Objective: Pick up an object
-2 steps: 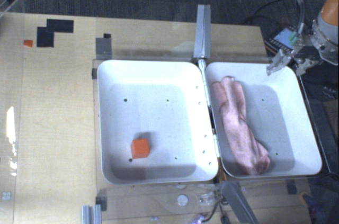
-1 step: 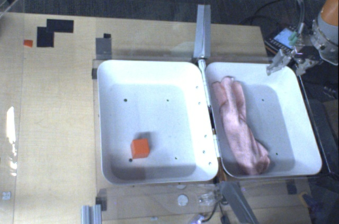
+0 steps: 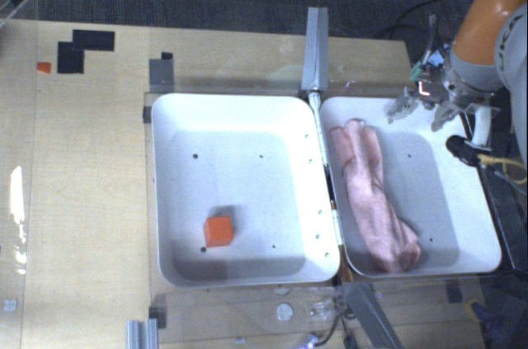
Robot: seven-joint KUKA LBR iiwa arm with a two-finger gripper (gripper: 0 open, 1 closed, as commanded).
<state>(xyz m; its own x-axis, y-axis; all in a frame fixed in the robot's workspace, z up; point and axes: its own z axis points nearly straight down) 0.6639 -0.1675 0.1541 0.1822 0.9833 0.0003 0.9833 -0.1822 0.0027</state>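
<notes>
Bench carries two white bins side by side: left bin and right bin, touching along a shared centre divider.

Arm enters from the right; orange band visible above the wrist. Gripper hangs over the far edge of the right bin, near its far right corner. Fingers appear spread, nothing between them.

Pink cloth, one, lies lengthwise along the right bin's left edge, running from the far end to the near end. Orange block, one, sits in the left bin near its near-left corner, well apart from the gripper.

Step in hand, by my reading: approach, no grasp yet. Cloth is the nearer target. Suggest descending over a raised fold in the cloth's middle, jaws across its narrow width, and closing only once low enough to gather fabric; a shallow pinch likely slips.

Count: bins 2, cloth 1, block 1.
</notes>
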